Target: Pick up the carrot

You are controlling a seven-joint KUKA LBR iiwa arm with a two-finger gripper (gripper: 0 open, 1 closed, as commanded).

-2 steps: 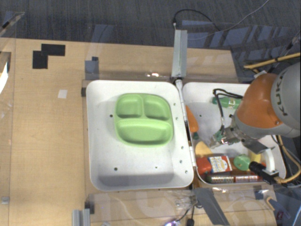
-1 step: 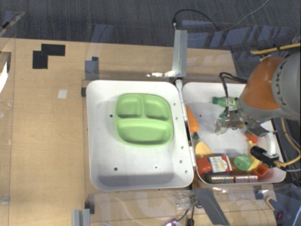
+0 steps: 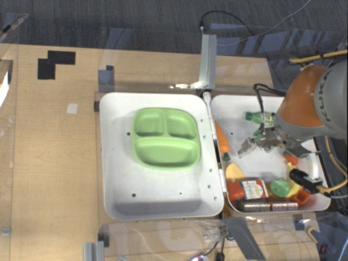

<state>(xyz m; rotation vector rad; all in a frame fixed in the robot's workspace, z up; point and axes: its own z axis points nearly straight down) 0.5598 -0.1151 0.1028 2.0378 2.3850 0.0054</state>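
The carrot [image 3: 221,138] is a slim orange piece lying along the left wall of the right bin [image 3: 235,109]. My gripper [image 3: 260,144] hangs over the middle of that bin, a short way to the right of the carrot and not touching it. Its fingers look spread open, and nothing shows between them. The grey arm with its orange band [image 3: 300,99] reaches in from the right and hides part of the bin's right side.
A green divided plate [image 3: 166,136] lies in the left bin [image 3: 117,189]. The right bin's front holds a yellow piece [image 3: 234,171], a red bottle [image 3: 249,190], a green round item [image 3: 280,187] and a dark bar [image 3: 269,205]. A small green item [image 3: 252,116] lies at the back.
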